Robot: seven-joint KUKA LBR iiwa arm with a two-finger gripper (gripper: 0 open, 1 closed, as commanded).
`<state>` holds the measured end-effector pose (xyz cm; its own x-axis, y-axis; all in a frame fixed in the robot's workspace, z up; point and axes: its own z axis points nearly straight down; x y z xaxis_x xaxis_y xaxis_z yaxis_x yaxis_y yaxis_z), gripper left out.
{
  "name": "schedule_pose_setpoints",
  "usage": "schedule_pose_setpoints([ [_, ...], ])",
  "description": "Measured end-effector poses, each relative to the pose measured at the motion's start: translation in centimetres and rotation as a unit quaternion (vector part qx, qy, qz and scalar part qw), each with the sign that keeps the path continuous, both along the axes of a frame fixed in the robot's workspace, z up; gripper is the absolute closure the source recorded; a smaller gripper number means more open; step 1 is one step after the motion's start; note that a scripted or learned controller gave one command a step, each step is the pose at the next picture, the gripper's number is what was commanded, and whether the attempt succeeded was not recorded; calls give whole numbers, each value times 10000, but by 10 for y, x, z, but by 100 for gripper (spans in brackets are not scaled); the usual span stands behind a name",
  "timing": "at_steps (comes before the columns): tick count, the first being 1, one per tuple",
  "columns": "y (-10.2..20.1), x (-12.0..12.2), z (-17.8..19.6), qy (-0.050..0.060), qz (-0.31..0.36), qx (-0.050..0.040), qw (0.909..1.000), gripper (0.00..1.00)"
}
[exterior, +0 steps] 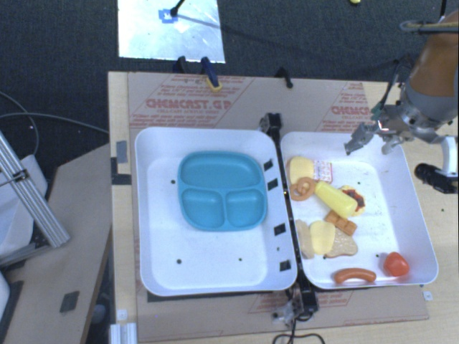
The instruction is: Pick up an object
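Above the right bin (412,185) crowded with toy food, the fingers (356,143) hang spread apart, holding nothing.

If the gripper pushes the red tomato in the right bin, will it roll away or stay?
The tomato looks round and smooth, so it would probably roll. It lies near the right bin's corner wall, which would likely stop it. It may slip between fingers.

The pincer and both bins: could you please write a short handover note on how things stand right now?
Pincer: open, holding nothing, above the far edge of the right bin.
Right bin holds the toy food: yellow cylinder, pretzel, sausage, tomato, among other pieces.
Left bin holds a blue divided plate.
Done: nothing picked.
Left: descend, grasp one item, lift.
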<state>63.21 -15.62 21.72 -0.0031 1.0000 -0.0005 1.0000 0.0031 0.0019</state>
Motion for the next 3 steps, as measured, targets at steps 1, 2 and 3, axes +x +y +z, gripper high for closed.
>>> schedule_pose_setpoints([
  [1,-13,-39,-126,59,-21,12,10000,0],
  [2,-13,-33,-107,-16,-9,-5,10000,100],
  [3,-13,-34,-108,-13,-10,-4,10000,0],
])
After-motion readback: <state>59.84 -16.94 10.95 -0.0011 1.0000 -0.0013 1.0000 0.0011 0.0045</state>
